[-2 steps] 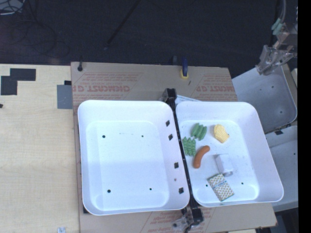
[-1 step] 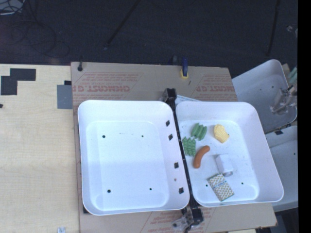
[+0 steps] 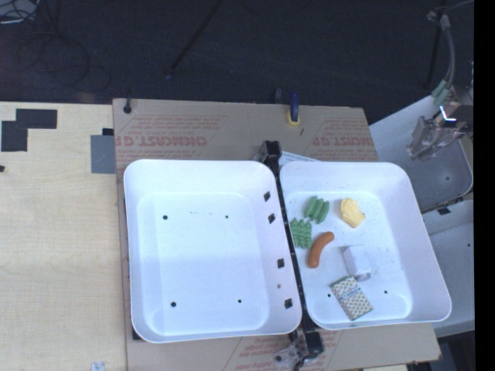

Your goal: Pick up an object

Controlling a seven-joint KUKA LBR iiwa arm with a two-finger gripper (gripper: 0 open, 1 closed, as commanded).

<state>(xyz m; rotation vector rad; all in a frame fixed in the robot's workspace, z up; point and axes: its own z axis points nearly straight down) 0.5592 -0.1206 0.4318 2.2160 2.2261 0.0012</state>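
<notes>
The right bin (image 3: pixel 418 207) holds several small objects. A green ridged piece (image 3: pixel 315 208) and a second green piece (image 3: pixel 301 232) lie near its left wall. A yellow corn-like item (image 3: pixel 352 212) sits to their right. An orange sausage (image 3: pixel 320 249) lies slanted at the middle. A pale grey block (image 3: pixel 356 261) is just right of it, and a patterned packet (image 3: pixel 352 297) lies near the front. A metallic gripper-like part (image 3: pixel 435 130) hangs at the far right, outside and behind the right bin, well away from every object.
The left bin (image 3: pixel 143 207) stands beside the right one, sharing a black clamped divider (image 3: pixel 280 238). Both rest on a cardboard sheet (image 3: pixel 201 134). A grey platform (image 3: pixel 448 176) lies to the right, and dark cables run behind.
</notes>
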